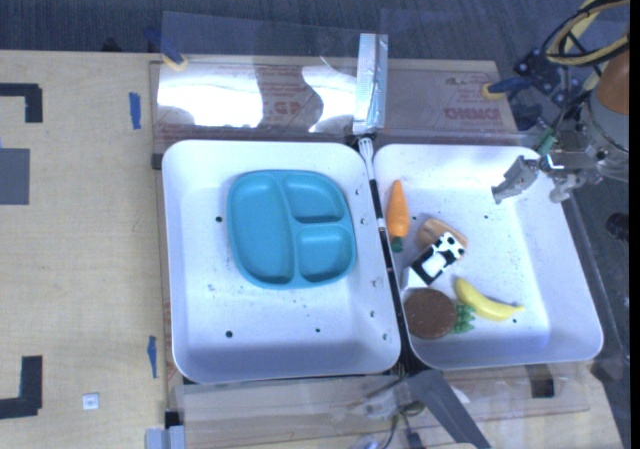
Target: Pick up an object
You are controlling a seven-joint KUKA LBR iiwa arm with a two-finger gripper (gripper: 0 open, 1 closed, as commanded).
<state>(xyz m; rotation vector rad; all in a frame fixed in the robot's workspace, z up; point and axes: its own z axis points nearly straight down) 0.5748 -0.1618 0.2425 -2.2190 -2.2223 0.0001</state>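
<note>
Bench (70, 237): two white bins.
Left bin (190, 317): blue divided plate (292, 227).
Right bin (520, 237): carrot (398, 209), banana (484, 301).
Gripper (532, 180): far right, fingers spread, grasping nothing.

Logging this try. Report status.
Gripper over right bin's far right, nothing between fingers. Carrot, banana, cow toy lie loose. Path clear.

Arm reaches in from right, fingers (532, 180) seemingly spread, holding nothing

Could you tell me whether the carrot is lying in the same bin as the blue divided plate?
No, the carrot lies in the right bin, while the blue divided plate sits in the left bin.
</note>
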